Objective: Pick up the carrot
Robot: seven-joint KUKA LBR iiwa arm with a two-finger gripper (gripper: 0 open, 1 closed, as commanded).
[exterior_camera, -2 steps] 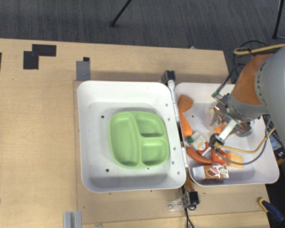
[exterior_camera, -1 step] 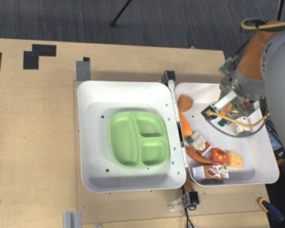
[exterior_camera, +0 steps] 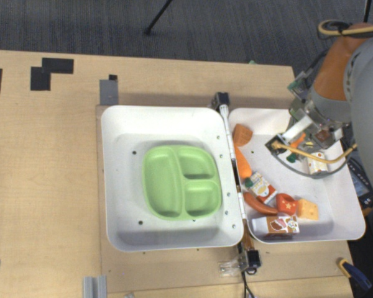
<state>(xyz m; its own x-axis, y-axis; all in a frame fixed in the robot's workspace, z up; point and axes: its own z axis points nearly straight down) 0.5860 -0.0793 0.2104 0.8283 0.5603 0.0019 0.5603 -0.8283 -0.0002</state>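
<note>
Gripper [exterior_camera: 285,146], grip state impossible to tell, right of the carrot [exterior_camera: 242,164]: shift left, descend, close across its narrow width.

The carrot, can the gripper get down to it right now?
Probably yes. The carrot lies along the right bin's left wall with nothing on top, and the gripper hovers nearby. The wall beside it may crowd one finger.
</note>
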